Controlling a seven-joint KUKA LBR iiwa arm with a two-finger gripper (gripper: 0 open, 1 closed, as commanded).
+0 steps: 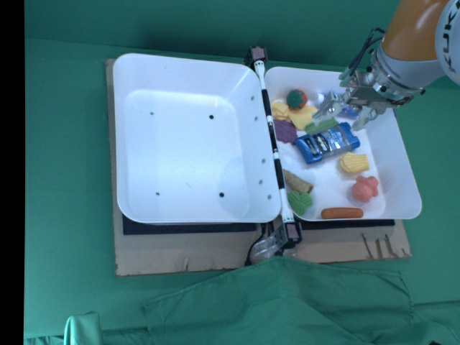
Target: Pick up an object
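Status: pick not yet made; nothing lifted, as far as I can judge.

My jaws [345, 108]: upper right of the frame, low over the top of the right bin [407, 192]. The two metal tips look spread apart, one toward the left and one toward the right, with no item between them. I hold nothing.

Right bin, contents, all lying on its floor:
- blue packet [328, 143], centre of the bin, tilted, just below my jaws; the nearest candidate.
- green strip [321, 126], touching the packet's upper edge, just beside my left tip.
- red-and-green ball [296, 98], upper left of the bin.
- yellow pieces [295, 113], under the ball.
- purple piece [285, 131], against the left wall.
- yellow ridged piece [353, 164], right of the packet.
- pink flower shape [365, 188], lower right.
- red sausage [342, 213], along the bottom wall.
- brown roll [297, 182] and green leafy piece [300, 201], lower left.

Left bin [126, 185]: centre left of the frame, bare white floor.

Worktop [65, 157]: green, with cardboard under both bins.

Done: I am placed over the cluttered bin. Left: settle on one item, descend around it, close, raise it clear. The crowding near the packet may spoil the grip.
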